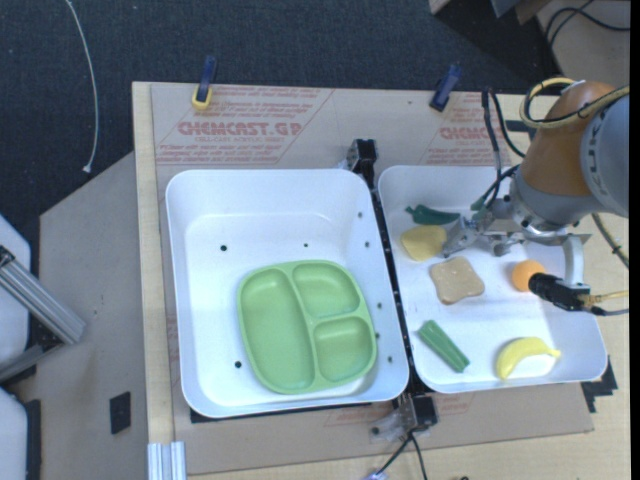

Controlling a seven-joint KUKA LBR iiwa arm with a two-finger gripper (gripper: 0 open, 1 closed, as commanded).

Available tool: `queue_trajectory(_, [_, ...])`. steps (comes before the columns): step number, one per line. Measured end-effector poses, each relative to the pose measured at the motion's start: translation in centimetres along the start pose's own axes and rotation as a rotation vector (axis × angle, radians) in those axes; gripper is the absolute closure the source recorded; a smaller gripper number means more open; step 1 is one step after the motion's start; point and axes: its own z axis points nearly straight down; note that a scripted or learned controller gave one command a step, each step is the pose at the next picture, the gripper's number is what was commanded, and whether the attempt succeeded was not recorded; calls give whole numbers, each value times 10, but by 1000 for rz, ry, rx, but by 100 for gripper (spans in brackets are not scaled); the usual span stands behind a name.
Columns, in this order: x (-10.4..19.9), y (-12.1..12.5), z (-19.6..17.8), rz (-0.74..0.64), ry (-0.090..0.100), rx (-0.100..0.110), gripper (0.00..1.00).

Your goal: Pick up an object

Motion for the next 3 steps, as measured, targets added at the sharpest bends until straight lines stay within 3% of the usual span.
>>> queue_trajectory(1, [0, 1, -12, 0, -1, -4, 100])
queue_trajectory(3, [2, 2, -112, -2, -3, -12, 100])
